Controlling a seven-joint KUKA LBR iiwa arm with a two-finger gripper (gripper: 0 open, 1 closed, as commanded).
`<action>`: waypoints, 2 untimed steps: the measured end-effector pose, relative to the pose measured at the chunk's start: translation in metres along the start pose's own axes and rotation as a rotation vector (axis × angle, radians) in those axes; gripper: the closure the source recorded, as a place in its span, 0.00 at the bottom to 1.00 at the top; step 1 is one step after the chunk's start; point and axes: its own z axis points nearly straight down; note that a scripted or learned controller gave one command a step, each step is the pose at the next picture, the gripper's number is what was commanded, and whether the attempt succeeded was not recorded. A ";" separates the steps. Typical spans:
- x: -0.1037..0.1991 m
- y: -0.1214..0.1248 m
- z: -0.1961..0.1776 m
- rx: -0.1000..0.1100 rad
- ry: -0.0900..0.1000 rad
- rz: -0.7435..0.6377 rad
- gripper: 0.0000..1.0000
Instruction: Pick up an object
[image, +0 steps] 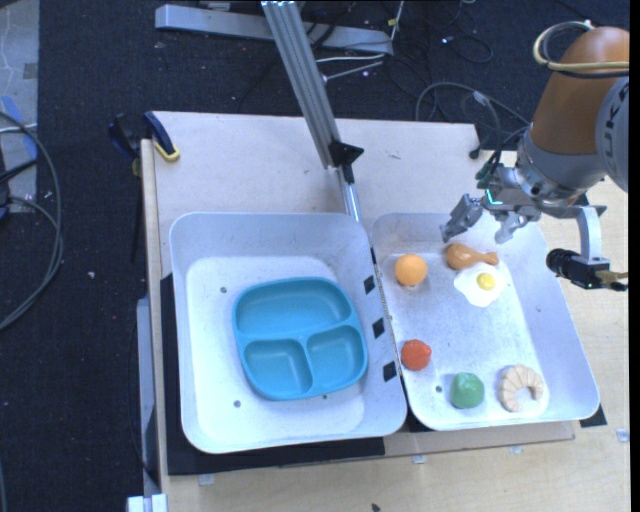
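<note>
Target object: toy drumstick (470, 257), brown with a pale bone end, lying flat in the right bin (560, 330), at its far end.
Handling estimate: probably light, rigid plastic with a smooth, rounded body that may slip; the thick meaty end looks like the best place to grasp, across its narrow width.
Gripper (487, 219): above the drumstick, just beyond it; fingers spread apart, nothing between them.
Fried egg (480, 287): just beside the drumstick, on its near side, close enough to be nudged.
Orange ball (410, 270): left of the drumstick, near it.
Red ball (416, 354): well nearer than the drumstick, by the bin's left wall.
Green object (466, 389), croissant (521, 387): well apart from the drumstick, at the near end.
Blue tray (298, 337): far left of the drumstick, in the left bin (200, 300).
</note>
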 end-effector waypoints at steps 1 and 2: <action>0.000 0.000 -0.001 -0.001 0.000 0.000 0.00; 0.002 0.004 0.043 0.002 -0.001 -0.001 0.00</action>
